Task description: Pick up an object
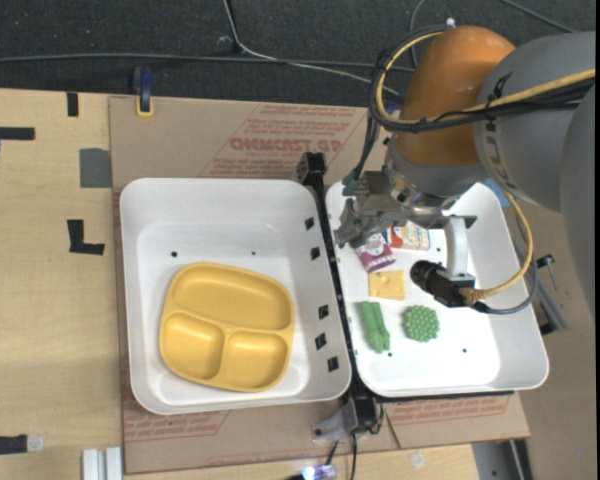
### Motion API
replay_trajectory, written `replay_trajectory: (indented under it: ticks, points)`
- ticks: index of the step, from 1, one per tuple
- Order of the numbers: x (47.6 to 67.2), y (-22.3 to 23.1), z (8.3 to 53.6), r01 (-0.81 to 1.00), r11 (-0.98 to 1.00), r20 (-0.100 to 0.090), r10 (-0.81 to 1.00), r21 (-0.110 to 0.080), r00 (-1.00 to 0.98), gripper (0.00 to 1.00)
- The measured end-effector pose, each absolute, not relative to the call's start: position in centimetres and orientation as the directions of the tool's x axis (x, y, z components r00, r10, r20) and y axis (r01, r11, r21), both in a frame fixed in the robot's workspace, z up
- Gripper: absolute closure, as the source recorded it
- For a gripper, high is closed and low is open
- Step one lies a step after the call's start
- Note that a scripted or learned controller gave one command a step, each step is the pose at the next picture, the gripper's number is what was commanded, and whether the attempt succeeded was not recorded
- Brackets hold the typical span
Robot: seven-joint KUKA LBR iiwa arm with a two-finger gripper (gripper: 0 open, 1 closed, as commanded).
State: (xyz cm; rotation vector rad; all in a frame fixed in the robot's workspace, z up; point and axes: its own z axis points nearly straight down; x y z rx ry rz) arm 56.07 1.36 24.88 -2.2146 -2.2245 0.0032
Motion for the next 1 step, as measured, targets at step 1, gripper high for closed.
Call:
replay_trajectory:
  ticks: [1]
  points:
    - [53.73,5.62,22.78,1.0,0.005,0.0,1.0,-0.005,-0.005,1.0]
